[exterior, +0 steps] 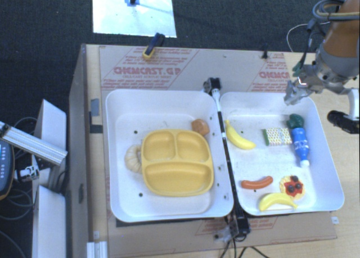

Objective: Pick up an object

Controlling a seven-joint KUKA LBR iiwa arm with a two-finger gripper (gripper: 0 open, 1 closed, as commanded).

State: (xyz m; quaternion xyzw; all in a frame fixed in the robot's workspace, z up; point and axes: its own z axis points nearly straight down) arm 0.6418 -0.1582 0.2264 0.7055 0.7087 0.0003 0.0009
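Observation:
My gripper (pixel 292 93) hangs over the far right corner of the right bin (pixel 323 192), above and behind the blue bottle with a green cap (pixel 299 141). Nothing shows between its fingers. In that bin lie a banana (pixel 239 137), a small green patterned block (pixel 277 136), a sausage (pixel 257 182), a second banana (pixel 277 200) and a pizza-like toy (pixel 293 186). The left bin (pixel 121 111) holds a yellow divided tray (pixel 176 161), a brown bun (pixel 200 126) and a pale round piece (pixel 133 158) tucked under the tray's left edge.
A black clip (pixel 212 85) sits at the far end of the seam between the bins. A yellow-handled tool (pixel 152 46) lies on the bench behind the left bin. Cables and a black part (pixel 343 120) hang at the right.

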